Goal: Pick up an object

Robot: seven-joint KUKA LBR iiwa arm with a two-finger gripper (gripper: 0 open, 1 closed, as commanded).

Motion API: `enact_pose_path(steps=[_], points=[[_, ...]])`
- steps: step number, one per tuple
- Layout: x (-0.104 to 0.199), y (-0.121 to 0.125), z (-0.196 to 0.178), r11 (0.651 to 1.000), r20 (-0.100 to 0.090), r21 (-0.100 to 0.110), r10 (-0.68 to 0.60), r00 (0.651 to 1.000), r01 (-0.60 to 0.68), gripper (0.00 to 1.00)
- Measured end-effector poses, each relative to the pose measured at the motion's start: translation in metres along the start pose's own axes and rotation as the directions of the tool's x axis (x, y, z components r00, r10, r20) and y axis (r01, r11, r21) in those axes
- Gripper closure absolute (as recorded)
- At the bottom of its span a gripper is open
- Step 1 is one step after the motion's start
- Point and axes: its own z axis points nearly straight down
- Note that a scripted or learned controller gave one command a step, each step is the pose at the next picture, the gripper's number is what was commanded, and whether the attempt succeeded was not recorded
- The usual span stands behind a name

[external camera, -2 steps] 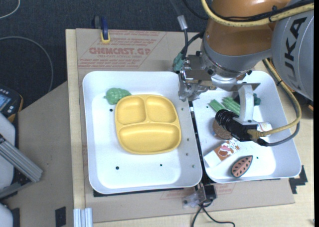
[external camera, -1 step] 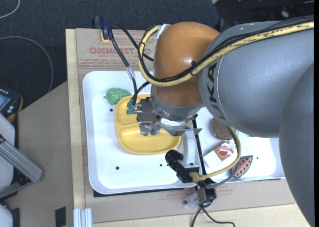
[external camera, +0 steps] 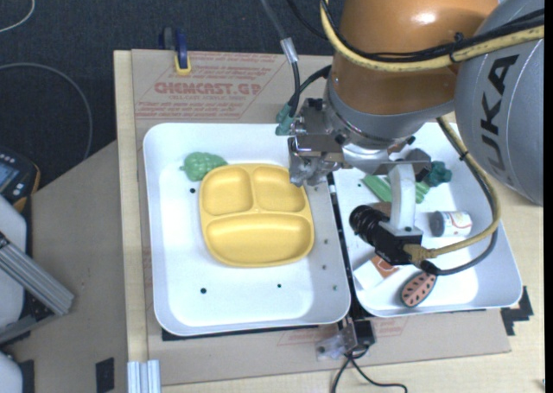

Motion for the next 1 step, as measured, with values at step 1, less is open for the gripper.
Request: enact_pose_path(steps=[1], points=[[-0.0493,-0.0051,-0.0619,1.000,0.002,0.003,0.001,1.000,-0.001,1.00]])
